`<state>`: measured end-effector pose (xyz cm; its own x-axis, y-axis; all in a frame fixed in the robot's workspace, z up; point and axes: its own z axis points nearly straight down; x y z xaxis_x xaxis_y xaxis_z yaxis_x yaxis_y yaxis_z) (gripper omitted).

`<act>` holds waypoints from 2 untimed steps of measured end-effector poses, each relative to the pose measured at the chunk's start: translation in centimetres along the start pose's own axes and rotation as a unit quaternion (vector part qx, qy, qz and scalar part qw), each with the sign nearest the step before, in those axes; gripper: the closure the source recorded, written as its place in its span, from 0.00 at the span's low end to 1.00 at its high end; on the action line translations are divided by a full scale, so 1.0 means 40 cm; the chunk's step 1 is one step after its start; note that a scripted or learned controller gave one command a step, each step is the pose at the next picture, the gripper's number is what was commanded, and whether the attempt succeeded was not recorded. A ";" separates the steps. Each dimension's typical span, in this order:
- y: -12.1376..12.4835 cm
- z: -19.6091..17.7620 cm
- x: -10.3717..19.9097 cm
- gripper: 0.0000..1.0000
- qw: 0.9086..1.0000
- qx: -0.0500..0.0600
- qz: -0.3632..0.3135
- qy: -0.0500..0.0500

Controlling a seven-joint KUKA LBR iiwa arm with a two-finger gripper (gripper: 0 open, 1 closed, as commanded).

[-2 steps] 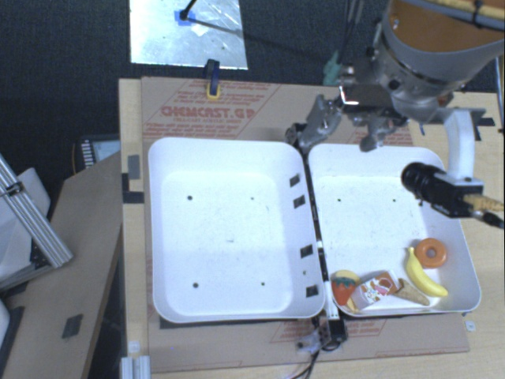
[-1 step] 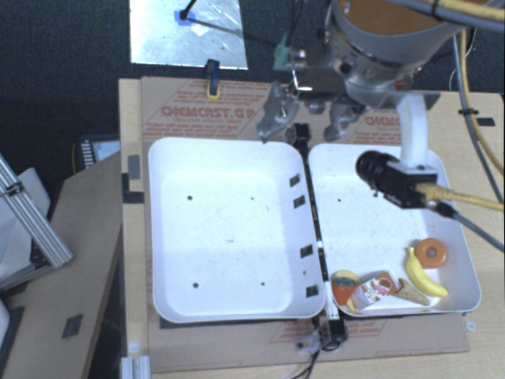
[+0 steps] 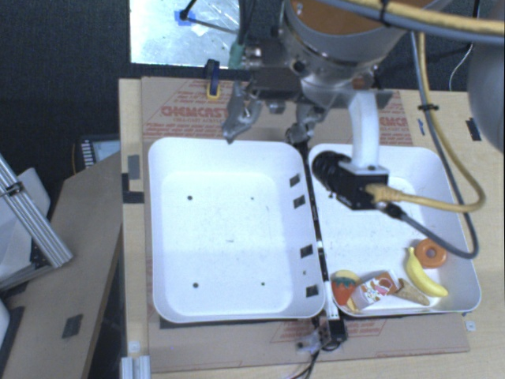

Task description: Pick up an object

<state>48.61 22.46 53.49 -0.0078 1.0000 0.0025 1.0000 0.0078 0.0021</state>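
Jaws: spread apart with nothing between them, one finger (image 3: 239, 121) at the back rim of the left bin, the other (image 3: 302, 126) over the strip where the two bins meet; midpoint of the jaws (image 3: 270, 129) lies in the upper middle of the frame.
Arm (image 3: 339, 22): grey with an orange band, top centre to top right of the frame, above the back edge of both bins.
Worktop (image 3: 134, 117): tan board under both bins.
Left bin (image 3: 229, 235): white, centre left of the frame.
Right bin (image 3: 450, 204): white, right half of the frame; toys sit in its lower right corner.
Banana (image 3: 423, 276): yellow, lower right, just beside the orange.
Orange (image 3: 430, 252): round, just above the banana.
Small packet (image 3: 373, 290): red and white, lower right, between a red-orange fruit (image 3: 344, 288) and the banana.
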 end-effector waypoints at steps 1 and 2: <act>0.125 0.657 0.019 0.00 1.000 0.008 0.004 -0.004; -0.003 0.488 -0.134 0.00 1.000 -0.001 0.006 -0.001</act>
<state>48.56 17.14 33.95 0.0037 1.0000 0.0010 1.0000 -0.0037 0.0038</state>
